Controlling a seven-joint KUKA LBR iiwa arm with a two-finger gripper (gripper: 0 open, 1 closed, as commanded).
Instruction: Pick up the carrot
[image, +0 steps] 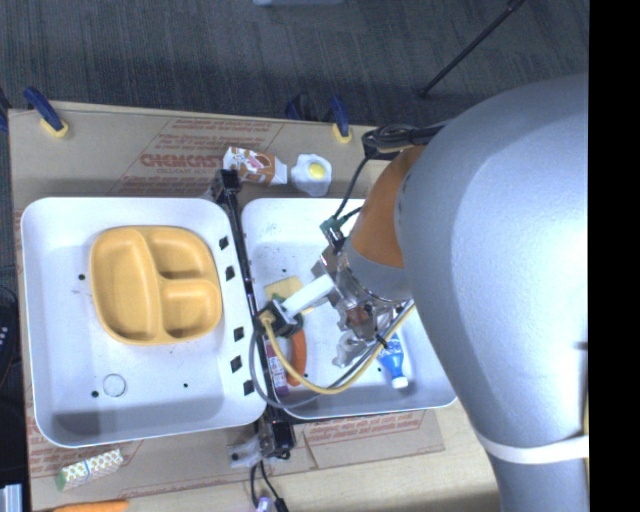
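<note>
Pincer (352, 325) low in right bin (272, 230), tucked under wrist. Opening unreadable; nothing visibly held. Carrot (297, 357) just left of pincer, lying near bin's left wall, apart from it. Blue-white tube (396, 365) on the other side. Yellow tray (155, 283) in left bin (50, 330). Judged step: approach, pre-grasp. Next: shift left over carrot, square across its width, descend, close.

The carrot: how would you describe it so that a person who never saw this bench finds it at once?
Look in the right bin, under the arm. Near its lower left corner in the camera view lies the carrot. It is the only long orange thing there; the nearby tube is blue and white.
</note>
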